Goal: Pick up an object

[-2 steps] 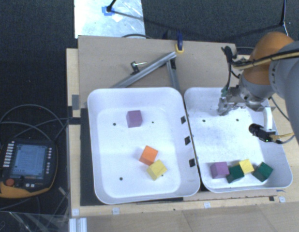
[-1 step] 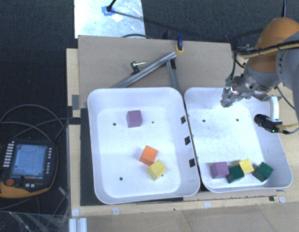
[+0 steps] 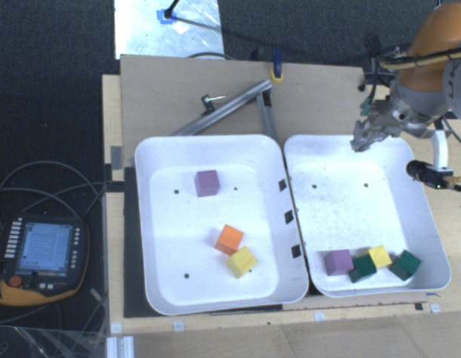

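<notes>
Gripper point(image 3: 362, 141) hung over the far rim of the right bin point(image 3: 350, 207), at its far corner nearest the left bin point(image 3: 174, 233). The tip was small and blurred against the rim, so open or closed could not be told. No cube was seen in it, and whether it touched the rim could not be told either.

Arm point(image 3: 439, 32) came in from the view's right, cut off by the frame edge above the orange band.

Right bin: four cubes in a row along the near wall, well apart from the gripper. From the view's left these were the right purple cube point(image 3: 338, 261), first green cube point(image 3: 362, 268), right yellow cube point(image 3: 380, 256) and second green cube point(image 3: 404, 264). The first three were packed together, apparently touching. The first green cube sat slightly nearer the camera and covered part of the right yellow cube's side. The second green cube lay just beside the yellow one; contact was unclear.

Left bin: left purple cube point(image 3: 207, 183) stood alone toward the far side. Orange cube point(image 3: 229, 239) and left yellow cube point(image 3: 242, 262) sat nearer the camera, both turned at an angle and meeting at a corner.

Outside the bins: a pendant point(image 3: 38, 258) lay at the view's left with its screen too small to read, and a metal bar point(image 3: 223, 107) lay slantwise behind the left bin
</notes>
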